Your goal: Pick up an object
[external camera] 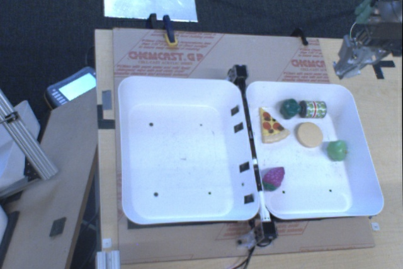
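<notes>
Camera view: right bin (pixel 362 129) holds 5 toys; claw (pixel 350 63) state unclear.

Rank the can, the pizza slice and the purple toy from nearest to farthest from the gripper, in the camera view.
From the gripper, above the right bin's far right corner:
1. Can, far side of the right bin.
2. Pizza slice, toward the divider.
3. Purple toy, near side, by the divider.

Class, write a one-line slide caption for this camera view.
End effector hovers beyond the right bin, which holds a pizza slice, can and other toys.
</notes>
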`<state>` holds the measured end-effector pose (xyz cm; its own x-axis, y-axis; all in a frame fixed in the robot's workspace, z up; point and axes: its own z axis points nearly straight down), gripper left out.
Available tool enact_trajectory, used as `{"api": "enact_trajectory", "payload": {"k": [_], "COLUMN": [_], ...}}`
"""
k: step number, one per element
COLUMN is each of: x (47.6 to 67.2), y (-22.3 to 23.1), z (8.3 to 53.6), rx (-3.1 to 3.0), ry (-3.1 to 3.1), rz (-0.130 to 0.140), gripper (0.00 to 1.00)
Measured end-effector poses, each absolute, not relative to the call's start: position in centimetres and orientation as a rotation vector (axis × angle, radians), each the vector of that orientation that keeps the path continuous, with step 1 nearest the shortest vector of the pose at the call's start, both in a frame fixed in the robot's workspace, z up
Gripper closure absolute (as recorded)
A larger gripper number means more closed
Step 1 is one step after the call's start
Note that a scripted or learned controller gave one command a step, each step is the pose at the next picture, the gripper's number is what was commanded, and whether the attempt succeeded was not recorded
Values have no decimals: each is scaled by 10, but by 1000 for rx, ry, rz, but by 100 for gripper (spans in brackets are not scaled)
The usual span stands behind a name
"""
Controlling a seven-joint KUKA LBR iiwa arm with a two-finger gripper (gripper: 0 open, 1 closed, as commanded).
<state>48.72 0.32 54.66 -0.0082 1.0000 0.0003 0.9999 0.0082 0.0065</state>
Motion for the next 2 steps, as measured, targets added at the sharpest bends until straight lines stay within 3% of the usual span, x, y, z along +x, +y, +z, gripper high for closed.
{"api": "enact_trajectory", "payload": {"k": [1,2], "x": [486,486], "y": [99,179], "z": [470,448], "rx": [2210,2209], "ry": [2237,2236], "rz": [-4,0], "gripper": [100,100]}}
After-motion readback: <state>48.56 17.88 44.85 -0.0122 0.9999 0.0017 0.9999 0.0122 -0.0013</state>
